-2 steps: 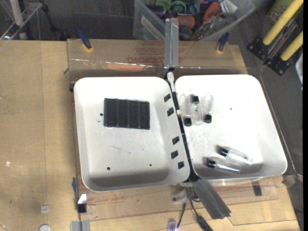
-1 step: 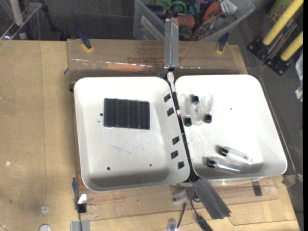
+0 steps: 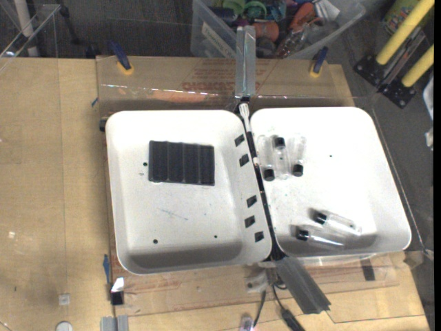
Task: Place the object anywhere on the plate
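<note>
Camera view, I see the black ridged plate (image 3: pixel 182 163) toward 11 o'clock in the left bin (image 3: pixel 172 254), clear black-capped vials (image 3: pixel 279 156) in the right bin (image 3: pixel 358 136), a cluster at 10 o'clock, two lying at 6 o'clock.

No readable text, label, brand, number or sign on anything here.

The plate (image 3: pixel 182 163) lies in the left bin (image 3: pixel 131 205); vials (image 3: pixel 282 157) lie in the right bin (image 3: pixel 358 178).
</note>
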Tool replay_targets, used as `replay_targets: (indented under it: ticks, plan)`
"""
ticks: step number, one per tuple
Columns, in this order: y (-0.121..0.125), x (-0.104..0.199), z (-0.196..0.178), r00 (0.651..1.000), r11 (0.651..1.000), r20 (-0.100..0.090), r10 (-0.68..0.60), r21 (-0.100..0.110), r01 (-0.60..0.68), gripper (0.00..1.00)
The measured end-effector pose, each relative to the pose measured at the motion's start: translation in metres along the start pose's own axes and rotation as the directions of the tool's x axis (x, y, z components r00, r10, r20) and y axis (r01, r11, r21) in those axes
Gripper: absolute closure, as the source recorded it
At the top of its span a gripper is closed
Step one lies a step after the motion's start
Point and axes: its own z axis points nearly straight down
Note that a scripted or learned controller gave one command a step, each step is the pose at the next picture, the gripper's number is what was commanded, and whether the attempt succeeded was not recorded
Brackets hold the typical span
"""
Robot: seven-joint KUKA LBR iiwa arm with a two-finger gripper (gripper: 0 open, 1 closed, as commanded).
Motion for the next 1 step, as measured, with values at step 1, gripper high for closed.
replay_targets:
  ticks: [1]
  plan:
    - [-0.0023,-0.0200,-0.0145,0.944,0.944,-0.003,0.329,-0.003,-0.329,1.00]
